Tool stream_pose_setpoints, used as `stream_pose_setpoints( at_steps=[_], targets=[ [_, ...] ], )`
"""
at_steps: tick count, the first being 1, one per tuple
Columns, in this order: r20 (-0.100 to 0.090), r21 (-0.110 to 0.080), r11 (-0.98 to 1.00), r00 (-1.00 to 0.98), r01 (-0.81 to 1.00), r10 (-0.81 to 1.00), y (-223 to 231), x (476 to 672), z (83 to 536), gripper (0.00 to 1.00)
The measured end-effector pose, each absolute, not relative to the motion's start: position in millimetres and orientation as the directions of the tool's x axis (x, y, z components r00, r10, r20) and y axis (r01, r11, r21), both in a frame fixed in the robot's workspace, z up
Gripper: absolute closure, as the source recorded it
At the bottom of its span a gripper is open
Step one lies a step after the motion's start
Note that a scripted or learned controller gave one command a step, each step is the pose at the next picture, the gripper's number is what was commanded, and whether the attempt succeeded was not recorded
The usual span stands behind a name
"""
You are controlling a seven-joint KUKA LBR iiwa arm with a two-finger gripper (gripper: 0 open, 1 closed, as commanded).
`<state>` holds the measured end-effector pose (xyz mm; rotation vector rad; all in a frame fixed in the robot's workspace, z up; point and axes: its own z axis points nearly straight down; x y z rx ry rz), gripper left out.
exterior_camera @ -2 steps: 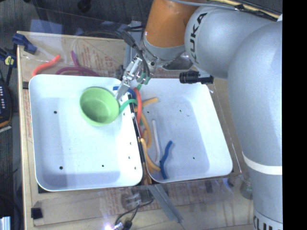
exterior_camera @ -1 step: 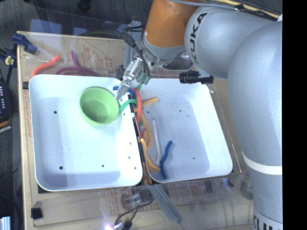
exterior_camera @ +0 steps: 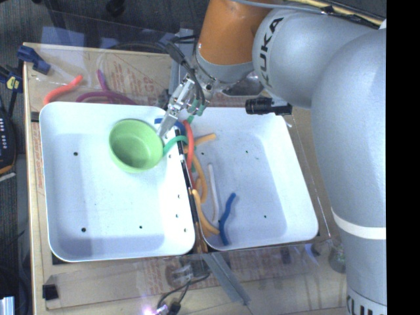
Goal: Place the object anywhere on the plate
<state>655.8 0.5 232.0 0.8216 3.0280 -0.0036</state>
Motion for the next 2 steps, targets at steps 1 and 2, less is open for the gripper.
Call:
stream_pose_setpoints(
  at_steps=[1,2],
  targets=[
    [-0.005,-0.001,0.863,-0.863,0.505,0.505,0.5,655.8,232.0,0.0],
    [-0.005,-0.001,0.863,-0.863,0.505,0.505,0.5,655.8,232.0,0.0]
  ],
)
